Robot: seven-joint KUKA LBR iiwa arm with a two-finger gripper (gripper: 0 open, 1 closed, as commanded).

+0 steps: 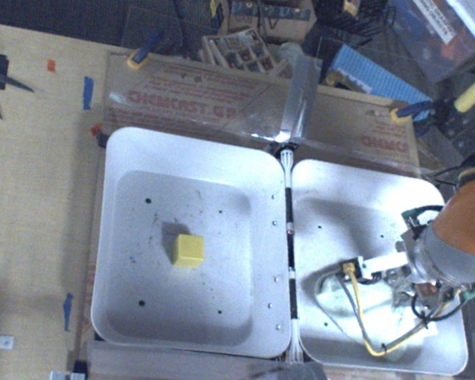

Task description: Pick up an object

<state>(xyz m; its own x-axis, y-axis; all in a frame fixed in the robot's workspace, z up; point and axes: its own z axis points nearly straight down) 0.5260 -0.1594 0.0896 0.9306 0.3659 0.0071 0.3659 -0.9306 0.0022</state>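
Gripper (405,289) is down low in the right bin (375,177), lower right of the frame, and honestly I can't tell if it's open or shut. The wrist hardware and the slanted look-down hide the business end. I see nothing in its grip, so I wouldn't call it holding anything.

There's a pale patch (330,296) on the bin floor just left of the gripper. It could be a clear-ish item or just glare and shadow; it's too washed out to say.

Moving outward, the arm (467,230) comes in from the right edge with its orange band above the wrist, bent over steeply. My guess is that's how it gets the gripper pointing down at the floor of the bin instead of scraping the rim.

The one thing that's obviously pickable is the yellow cube (188,250). It sits flat near the middle of the left bin (136,148), well apart from the gripper, with the divider between the two bins in the way. It's also clear of the walls, so there's room to come down around it from above.

So as I read it, the pick isn't done. If the cube is the target, the arm has to lift out, cross the divider and drop in over the middle of the left bin. If it's going for that pale patch, it's already in the right spot, but I wouldn't bet on it.
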